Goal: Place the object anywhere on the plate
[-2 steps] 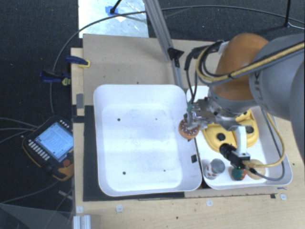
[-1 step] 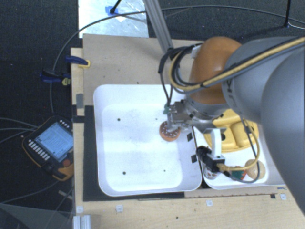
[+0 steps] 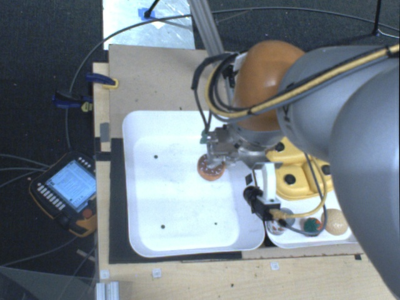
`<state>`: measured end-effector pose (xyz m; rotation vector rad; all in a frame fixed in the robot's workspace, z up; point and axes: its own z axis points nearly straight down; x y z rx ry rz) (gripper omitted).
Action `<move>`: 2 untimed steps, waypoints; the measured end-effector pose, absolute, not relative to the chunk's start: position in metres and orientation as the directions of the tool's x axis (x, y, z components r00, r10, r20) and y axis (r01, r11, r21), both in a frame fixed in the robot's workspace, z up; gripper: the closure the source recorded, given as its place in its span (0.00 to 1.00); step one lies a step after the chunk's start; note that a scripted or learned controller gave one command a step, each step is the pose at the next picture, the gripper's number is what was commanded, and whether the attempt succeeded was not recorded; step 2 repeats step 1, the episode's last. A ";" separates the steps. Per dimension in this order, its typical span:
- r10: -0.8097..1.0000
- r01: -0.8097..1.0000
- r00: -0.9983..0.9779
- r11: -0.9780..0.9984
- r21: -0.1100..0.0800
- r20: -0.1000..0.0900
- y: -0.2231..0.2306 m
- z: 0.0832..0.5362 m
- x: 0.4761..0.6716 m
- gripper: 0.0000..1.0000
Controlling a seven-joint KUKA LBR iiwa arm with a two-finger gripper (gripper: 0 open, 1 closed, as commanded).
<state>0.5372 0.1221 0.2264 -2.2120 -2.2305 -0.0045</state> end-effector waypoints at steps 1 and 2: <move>1.000 1.000 -0.006 0.006 0.001 0.001 0.120 0.226 0.537 0.00; 1.000 1.000 -0.006 0.006 0.001 0.001 0.120 0.226 0.537 0.00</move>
